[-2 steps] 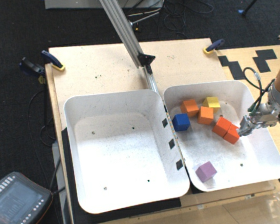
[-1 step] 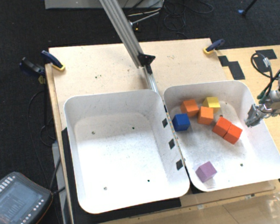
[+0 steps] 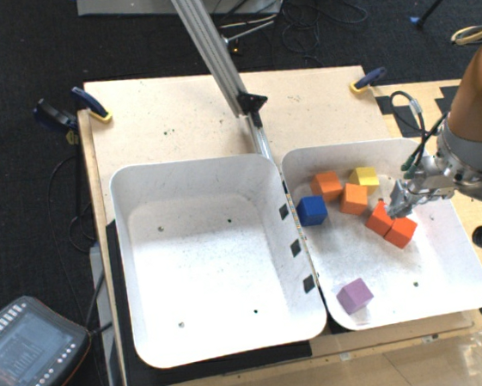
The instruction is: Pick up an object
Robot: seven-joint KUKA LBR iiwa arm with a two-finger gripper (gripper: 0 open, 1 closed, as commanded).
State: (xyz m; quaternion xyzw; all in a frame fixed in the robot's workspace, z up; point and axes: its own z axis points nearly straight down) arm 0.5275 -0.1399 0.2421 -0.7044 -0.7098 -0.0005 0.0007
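The right bin (image 3: 459,288) holds several blocks. A blue cube (image 3: 311,211) lies near its left wall, with two orange blocks (image 3: 328,185) (image 3: 355,199) and a yellow cube (image 3: 363,176) beside it. A red-orange block (image 3: 391,223) lies to their right. A purple cube (image 3: 354,296) sits alone near the front. My gripper (image 3: 397,204) comes in from the right and is down at the upper end of the red-orange block, touching or just above it.
The left bin (image 3: 142,234) stands beside the right one, sharing a middle wall with black clips. A slanted metal rod (image 3: 212,48) rises from the back of the bench. A teach pendant (image 3: 26,355) lies at the lower left.
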